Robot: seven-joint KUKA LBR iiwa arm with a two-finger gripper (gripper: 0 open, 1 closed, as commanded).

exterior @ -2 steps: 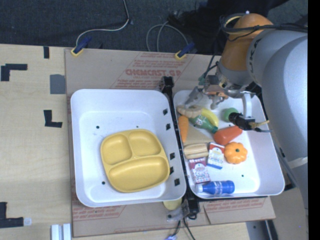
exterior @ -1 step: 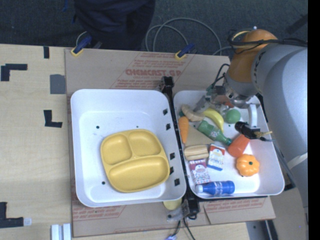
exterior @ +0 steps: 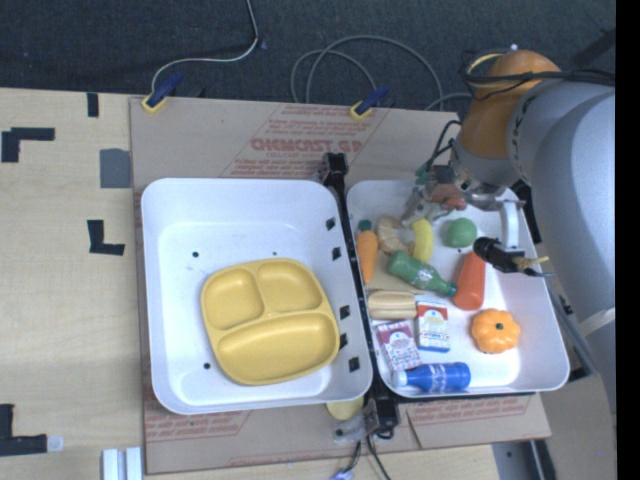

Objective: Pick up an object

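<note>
My gripper (exterior: pixel 432 200) hangs over the back part of the right bin (exterior: pixel 540 303), under the arm's orange wrist band. Just below it lie a yellow toy (exterior: pixel 423 238), a green ball (exterior: pixel 460 232) and a beige piece (exterior: pixel 388 234). Further forward are an orange carrot (exterior: pixel 367 254), a green bottle (exterior: pixel 421 273), a red-orange pepper (exterior: pixel 470 281), a small pumpkin (exterior: pixel 495 330), a bun (exterior: pixel 392 303), a red packet (exterior: pixel 397 347), a small carton (exterior: pixel 432 327) and a blue can (exterior: pixel 433 376). I see nothing held in the gripper.
The left bin (exterior: pixel 170 218) holds a yellow divided plate (exterior: pixel 270 320). The grey arm (exterior: pixel 580 188) covers the right bin's far right side. Cables (exterior: pixel 360 58) loop behind the bins, and both bins rest on cardboard (exterior: pixel 290 143).
</note>
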